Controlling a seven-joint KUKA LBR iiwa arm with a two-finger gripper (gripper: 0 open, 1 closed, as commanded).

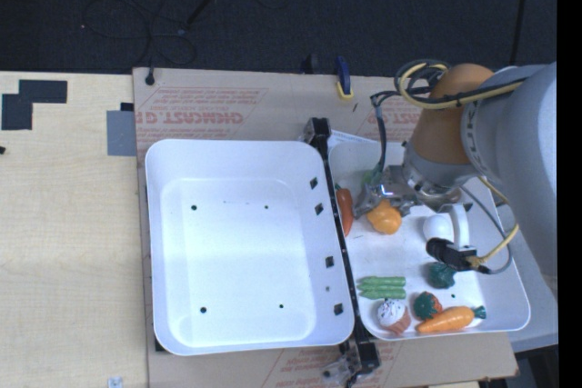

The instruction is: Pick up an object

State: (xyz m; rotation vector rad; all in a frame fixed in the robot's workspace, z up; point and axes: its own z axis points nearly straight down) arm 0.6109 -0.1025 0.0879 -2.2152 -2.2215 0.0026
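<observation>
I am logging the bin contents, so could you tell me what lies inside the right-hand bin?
The right-hand bin holds a carrot, green pea pod, orange fruit and dark green piece. The arm covers its far part.

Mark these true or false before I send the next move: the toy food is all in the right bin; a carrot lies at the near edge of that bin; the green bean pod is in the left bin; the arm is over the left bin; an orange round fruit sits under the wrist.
1. All the toy food is in the right bin. True.
2. A carrot lies near that bin's front edge. True.
3. The green bean pod is in the left bin. False: it lies in the right bin, close to the divider.
4. The arm is over the left bin. False: it hangs over the right bin.
5. An orange round fruit sits just below the wrist. True.
</observation>
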